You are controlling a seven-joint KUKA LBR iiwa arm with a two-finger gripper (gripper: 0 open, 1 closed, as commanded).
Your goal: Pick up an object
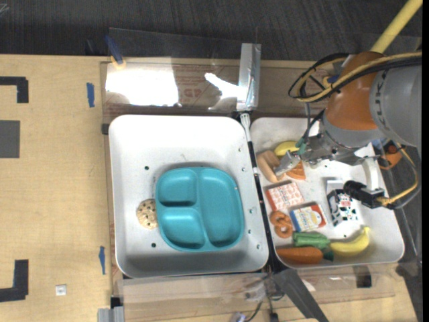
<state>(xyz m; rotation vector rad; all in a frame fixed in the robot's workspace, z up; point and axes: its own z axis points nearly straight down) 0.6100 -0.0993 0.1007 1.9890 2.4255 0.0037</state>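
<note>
My gripper (292, 159) reaches down into the upper left part of the right bin (395, 237). It hangs just above an orange wedge (297, 173), with a yellow piece (285, 147) right behind it and a tan hot-dog-like stick (268, 164) to its left. No object is visibly between the fingers. The grey arm with its orange band (352, 106) comes in from the upper right and hides part of the bin's back.
Further forward in the right bin lie a red-and-white box (284, 195), a small card packet (306, 216), a pretzel (282, 223), a cow-patterned item (343, 208), a carrot (299, 254), a green piece (312, 239) and a banana (352, 244). The left bin (134, 136) holds a teal divided plate (199, 207) and a cookie (147, 213).
</note>
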